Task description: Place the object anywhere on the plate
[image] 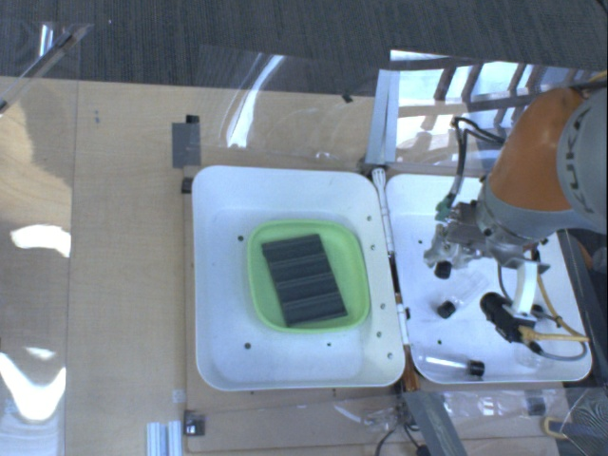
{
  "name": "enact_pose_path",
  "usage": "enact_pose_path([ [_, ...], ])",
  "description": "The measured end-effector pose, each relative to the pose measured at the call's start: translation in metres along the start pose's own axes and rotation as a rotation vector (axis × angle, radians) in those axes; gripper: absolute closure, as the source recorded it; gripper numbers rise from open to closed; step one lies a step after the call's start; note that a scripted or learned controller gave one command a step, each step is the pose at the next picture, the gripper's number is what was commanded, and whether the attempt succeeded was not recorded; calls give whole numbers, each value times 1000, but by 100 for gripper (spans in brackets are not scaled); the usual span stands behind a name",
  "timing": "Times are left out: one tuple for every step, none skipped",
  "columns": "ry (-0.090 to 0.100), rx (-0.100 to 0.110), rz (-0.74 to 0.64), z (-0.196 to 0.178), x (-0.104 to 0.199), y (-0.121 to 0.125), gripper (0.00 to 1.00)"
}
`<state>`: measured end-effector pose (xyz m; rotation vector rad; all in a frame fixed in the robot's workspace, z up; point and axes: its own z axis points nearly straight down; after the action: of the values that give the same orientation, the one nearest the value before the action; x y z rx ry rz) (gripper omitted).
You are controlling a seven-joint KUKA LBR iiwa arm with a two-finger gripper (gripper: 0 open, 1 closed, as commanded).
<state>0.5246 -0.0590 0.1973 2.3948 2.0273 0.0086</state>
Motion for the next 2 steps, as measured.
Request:
enact_pose_path([
  [0,4,-180,13,53,-1,100],
  [0,0,-316,12,106,5,100],
])
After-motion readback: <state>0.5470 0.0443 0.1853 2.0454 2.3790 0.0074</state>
